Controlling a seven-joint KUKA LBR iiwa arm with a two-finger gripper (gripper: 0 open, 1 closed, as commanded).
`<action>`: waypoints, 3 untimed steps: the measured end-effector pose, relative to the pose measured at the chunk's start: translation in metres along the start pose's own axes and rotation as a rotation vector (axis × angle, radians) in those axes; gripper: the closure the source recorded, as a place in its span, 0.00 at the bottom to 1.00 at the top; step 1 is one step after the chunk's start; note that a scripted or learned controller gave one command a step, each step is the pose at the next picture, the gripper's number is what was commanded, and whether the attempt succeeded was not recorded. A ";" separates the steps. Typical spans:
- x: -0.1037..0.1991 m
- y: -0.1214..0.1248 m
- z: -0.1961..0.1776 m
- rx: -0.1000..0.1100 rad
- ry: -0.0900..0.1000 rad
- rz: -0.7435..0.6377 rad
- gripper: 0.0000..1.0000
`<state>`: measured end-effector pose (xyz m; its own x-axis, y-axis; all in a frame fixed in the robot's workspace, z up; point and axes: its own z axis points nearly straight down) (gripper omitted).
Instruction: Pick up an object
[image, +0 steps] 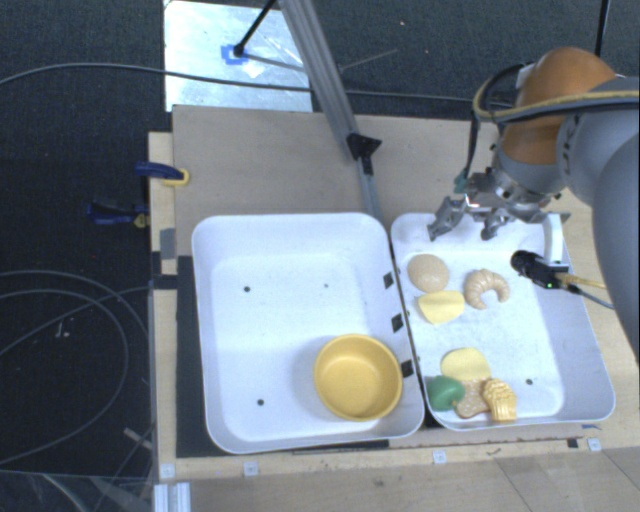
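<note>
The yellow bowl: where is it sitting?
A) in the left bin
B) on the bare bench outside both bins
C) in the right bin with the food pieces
A: the yellow bowl rests inside the left bin, near its front right corner, apart from the food pieces in the right bin.

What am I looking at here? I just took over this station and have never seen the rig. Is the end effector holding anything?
One fixed camera looks down at a slant on a bench with two shallow white bins. The grey arm with an orange band reaches in from the right. Its end effector hangs open over the right bin's far edge, with nothing between its fingers. That bin holds small toy foods, among them a croissant, a round bun and a green piece. The left bin holds a yellow bowl.
</note>
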<state>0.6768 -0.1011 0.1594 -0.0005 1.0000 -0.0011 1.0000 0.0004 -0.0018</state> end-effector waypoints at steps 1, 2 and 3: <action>0.000 0.001 0.041 -0.001 0.000 -0.001 0.00; 0.000 0.003 0.027 -0.007 0.000 -0.001 1.00; -0.008 0.007 -0.034 -0.011 0.000 0.001 1.00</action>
<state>0.6834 -0.1094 0.1934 0.0001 1.0000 -0.0016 1.0000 0.0000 0.0089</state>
